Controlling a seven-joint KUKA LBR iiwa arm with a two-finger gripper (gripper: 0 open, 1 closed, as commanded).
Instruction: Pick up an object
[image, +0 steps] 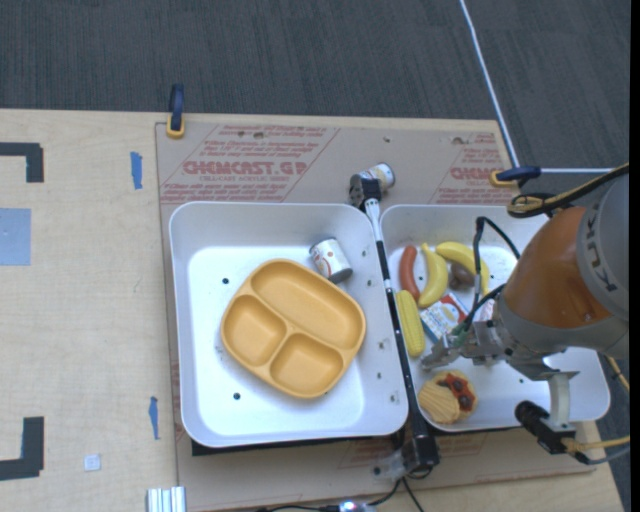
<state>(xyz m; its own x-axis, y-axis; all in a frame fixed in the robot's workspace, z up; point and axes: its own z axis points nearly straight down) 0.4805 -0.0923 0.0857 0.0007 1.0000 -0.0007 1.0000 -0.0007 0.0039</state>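
While arm (570, 280) reaches in from the right: gripper (447, 350) sits low over right bin (600, 400), w/ toy food around it.
Gripper: fingers look spread apart, nothing betw. them.
Right bin: bananas (445, 265), sausage (408, 270), corn cob (408, 322), small packet (440, 318) just by the fingertips, pizza slice (447, 397) near front.
Left bin (200, 300): yellow divided tray (292, 327), small can (330, 259) lying at its back corner.

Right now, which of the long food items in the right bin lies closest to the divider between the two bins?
The corn cob. It lies along the right bin's left wall, beside the divider. The red sausage and the bananas lie farther right.
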